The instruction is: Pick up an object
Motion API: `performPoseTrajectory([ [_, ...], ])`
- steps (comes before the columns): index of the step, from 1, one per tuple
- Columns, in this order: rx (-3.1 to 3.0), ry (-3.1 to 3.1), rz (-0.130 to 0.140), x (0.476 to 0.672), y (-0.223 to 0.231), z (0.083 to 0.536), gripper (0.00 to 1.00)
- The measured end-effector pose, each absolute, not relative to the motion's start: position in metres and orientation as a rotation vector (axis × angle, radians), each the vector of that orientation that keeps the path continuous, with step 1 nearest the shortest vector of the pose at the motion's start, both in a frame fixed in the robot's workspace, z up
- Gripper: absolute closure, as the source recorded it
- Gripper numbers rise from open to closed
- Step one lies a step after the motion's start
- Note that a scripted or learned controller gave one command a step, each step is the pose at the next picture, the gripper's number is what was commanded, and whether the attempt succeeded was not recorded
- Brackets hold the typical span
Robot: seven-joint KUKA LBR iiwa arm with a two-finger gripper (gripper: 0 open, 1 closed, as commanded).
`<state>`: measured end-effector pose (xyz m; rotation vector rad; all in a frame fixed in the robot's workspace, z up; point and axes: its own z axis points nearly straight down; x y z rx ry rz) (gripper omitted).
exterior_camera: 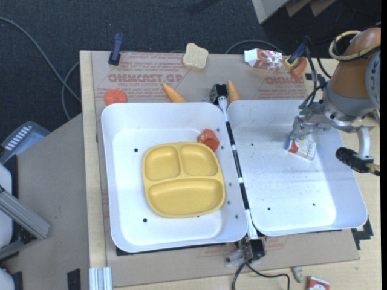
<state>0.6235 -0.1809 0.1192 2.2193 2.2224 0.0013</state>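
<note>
From my seat I see the bench (139, 77), a brown printed board, carrying two white bins over dark carpet (121, 11). The left bin (121, 162) holds a yellow divided plate (181, 179) and a red piece (209, 139) by its far corner. In the right bin (290, 204), the gripper (304, 133) sits right over a small red-and-white carton (302, 147); I cannot tell its opening or whether it grips. Bread (195, 55) and an orange carrot (174, 93) lie behind the bins.

Robotics lab, cabled bench (151, 80), paired white bins (121, 162), dark carpet
</note>
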Motion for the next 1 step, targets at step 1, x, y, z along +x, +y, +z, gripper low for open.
performPoseTrajectory([
  [1,2.223,2.222,-0.001,0.6078,-0.1785,0.1168,1.00],
])
